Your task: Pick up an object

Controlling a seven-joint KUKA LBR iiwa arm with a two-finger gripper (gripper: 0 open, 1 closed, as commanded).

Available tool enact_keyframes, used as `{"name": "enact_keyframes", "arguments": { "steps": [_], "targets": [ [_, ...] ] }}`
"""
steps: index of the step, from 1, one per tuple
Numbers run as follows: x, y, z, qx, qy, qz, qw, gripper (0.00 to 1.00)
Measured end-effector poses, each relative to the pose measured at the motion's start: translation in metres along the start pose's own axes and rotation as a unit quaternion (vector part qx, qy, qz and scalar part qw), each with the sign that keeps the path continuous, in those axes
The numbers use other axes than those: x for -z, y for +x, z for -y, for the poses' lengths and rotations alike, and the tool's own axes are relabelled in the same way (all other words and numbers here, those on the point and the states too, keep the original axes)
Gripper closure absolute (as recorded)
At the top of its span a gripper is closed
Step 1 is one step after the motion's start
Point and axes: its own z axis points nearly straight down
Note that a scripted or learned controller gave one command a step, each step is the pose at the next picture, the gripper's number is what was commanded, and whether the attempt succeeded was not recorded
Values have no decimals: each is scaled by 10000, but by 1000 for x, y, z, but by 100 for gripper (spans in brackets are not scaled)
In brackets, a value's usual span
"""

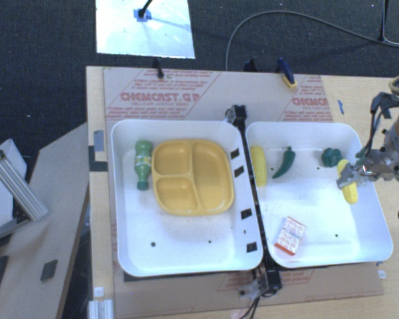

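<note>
Yellow banana [349, 190] sits under the claw [354, 173], seemingly pinched; grip unclear.

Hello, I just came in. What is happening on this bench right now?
A robot arm reaches in from the right, and its end effector is low over the right bin, right at a yellow object near the bin's right wall. Whether it grips that object is not clear. The same bin holds a corn cob, a green pepper and a small box. The left bin holds a yellow tray and a green bottle.
</note>
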Motion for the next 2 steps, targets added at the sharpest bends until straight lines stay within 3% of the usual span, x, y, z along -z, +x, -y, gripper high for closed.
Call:
{"name": "enact_keyframes", "arguments": {
  "steps": [1,2],
  "targets": [
    [17,0,-1,3,10,-4,10000,100],
    [8,52,-14,29,18,-17,10000,100]
  ]
}}
